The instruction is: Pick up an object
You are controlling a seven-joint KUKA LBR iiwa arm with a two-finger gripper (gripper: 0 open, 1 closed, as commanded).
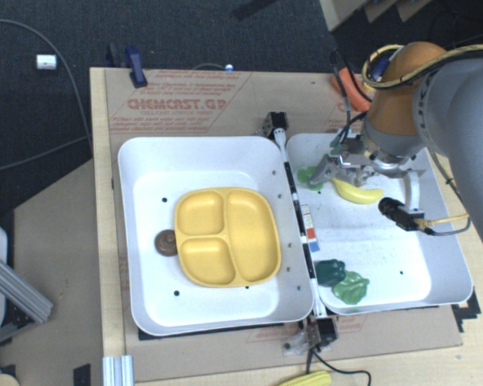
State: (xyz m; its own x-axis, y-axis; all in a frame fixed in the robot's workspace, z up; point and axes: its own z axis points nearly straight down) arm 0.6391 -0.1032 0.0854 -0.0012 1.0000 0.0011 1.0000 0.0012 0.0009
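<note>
My gripper [356, 167] hangs low over the far part of the right bin [443, 272], below the orange band of the arm. A yellow banana-shaped object [359, 192] lies right under it, partly covered by the gripper's metal parts. A small light green object [311, 175] sits just to the left of the gripper by the bin's left wall. At the near left corner of the same bin lie a dark green object [330, 272] and a light green leafy object [352, 288], touching each other.
The left bin [145, 175] holds a yellow divided plate [225, 237] with a small brown round object [166, 243] against its left edge. A black cable plug [396, 212] hangs beside the gripper. The ridge between the bins [299, 215] runs down the middle.
</note>
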